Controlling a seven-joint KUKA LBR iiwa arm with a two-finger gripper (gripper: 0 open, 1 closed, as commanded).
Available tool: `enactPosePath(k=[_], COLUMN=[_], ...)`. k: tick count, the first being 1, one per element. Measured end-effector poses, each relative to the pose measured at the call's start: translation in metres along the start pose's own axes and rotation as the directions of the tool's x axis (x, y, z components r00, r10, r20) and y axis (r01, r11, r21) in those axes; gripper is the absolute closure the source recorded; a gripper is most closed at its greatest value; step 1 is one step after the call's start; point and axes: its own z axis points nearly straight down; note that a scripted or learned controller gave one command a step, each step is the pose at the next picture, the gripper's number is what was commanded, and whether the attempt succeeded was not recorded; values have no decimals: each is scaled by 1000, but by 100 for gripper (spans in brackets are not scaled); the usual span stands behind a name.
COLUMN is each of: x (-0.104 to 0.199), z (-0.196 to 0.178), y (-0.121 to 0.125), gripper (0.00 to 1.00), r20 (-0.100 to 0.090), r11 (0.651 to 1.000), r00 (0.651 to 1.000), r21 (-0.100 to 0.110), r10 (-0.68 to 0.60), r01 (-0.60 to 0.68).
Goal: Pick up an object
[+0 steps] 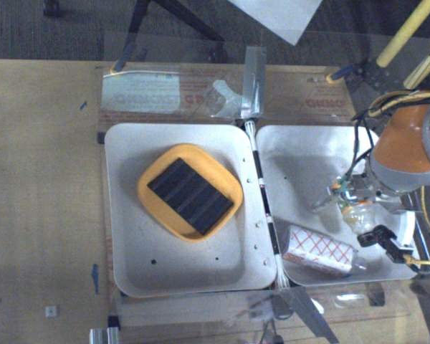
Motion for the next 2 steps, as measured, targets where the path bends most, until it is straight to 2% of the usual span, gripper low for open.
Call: enactPosePath(k=[1, 2], x=[-1, 32], z=[-9, -79], y=[0, -26], gripper=[100, 100], r20=[2, 1], r11=[1000, 1000], r00=[1000, 1000], r21=[-3, 4], r10=[2, -30], r01=[-2, 30])
